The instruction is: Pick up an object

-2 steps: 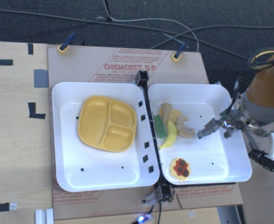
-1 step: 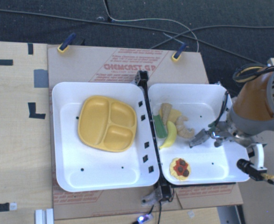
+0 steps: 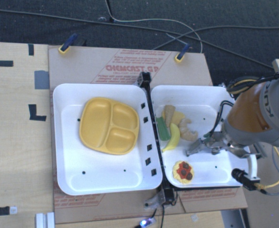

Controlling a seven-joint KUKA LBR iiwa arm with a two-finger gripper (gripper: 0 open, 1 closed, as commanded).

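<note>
In the right bin (image 3: 198,93) lie a yellow banana (image 3: 173,138), a green vegetable piece (image 3: 163,128), tan bread-like pieces (image 3: 169,113) and a beige lumpy piece (image 3: 188,134), clustered at the bin's left side. A small round pizza toy (image 3: 183,171) with red and dark toppings rests near the bin's front wall. My gripper (image 3: 192,150) hangs low over the right bin's floor, just right of the banana and below the beige piece. Its fingers point left and nothing is visibly held between them.
The left bin (image 3: 63,127) holds a yellow divided plate (image 3: 109,125). A black divider with clips (image 3: 151,137) runs between the bins. The arm's orange band (image 3: 248,113) reaches in over the right bin's right wall. Cables cross the dark floor behind.
</note>
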